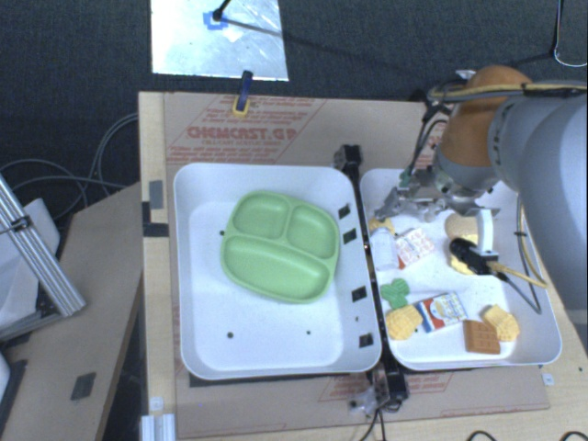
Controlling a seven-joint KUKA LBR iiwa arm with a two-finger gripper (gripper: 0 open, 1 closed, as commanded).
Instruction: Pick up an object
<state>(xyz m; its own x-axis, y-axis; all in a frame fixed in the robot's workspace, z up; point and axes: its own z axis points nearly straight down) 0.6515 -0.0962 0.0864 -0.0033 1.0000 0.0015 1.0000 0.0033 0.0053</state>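
— Looking at the right bin, what lies there?
— Small toy foods: a brown waffle at the near edge, a yellow cracker touching it, a red-and-blue carton mid-bin, a green piece by the left wall.
— And the gripper?
— Low over the bin's far left corner, by a small white packet. Whether its fingers are spread or pinching, I cannot tell.
— The left bin?
— A green divided plate near its centre.
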